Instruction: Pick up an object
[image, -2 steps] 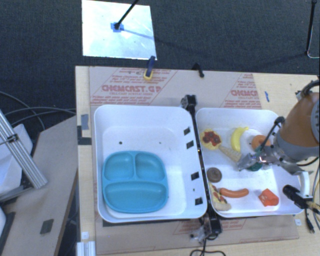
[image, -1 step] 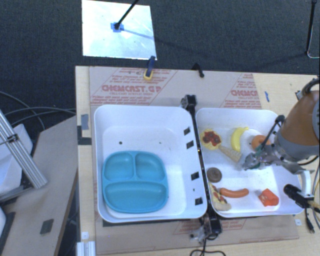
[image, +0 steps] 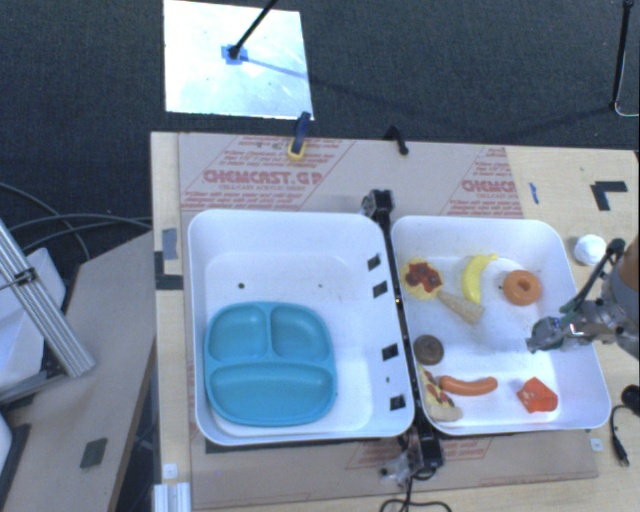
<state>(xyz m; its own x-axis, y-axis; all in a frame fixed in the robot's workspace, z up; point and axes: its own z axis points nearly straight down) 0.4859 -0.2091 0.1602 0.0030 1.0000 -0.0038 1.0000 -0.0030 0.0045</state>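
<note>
Gripper (image: 548, 333) comes in from the right edge, hovering low over the right bin (image: 548, 236), tip pointing left, nothing between the fingers; whether they are apart or together I can't tell at this size. No single target is set, so candidates are the toy foods in that bin: a donut (image: 521, 288) just up-left of the gripper tip, a banana (image: 476, 276) touching an ice-cream cone (image: 461, 306), a small pizza slice (image: 422, 277) near the divider, a brown cookie (image: 429, 349), a hot dog sausage (image: 468, 384), a second bun-like piece (image: 439, 398) at the bottom left corner, and a red pepper-like piece (image: 538, 396) below the gripper. Judging by looks these are all light, hollow or foam-like plastic — stiff enough, smooth, likely to slide or roll on the slick white floor. Donut is nearest: pinch across its ring, outer rim to outer rim, or one finger through the hole. The sausage is best taken across its short width at mid-length; the red piece is chunky, easy to squeeze from the sides. Left bin (image: 290, 232) holds a blue divided plate (image: 268, 363) — thin, flat, poor pick. Readable writing: the board under the bins carries red "CHEMCAST GP" print (image: 262, 177), repeated at angles; the rest is too small to read.
</note>
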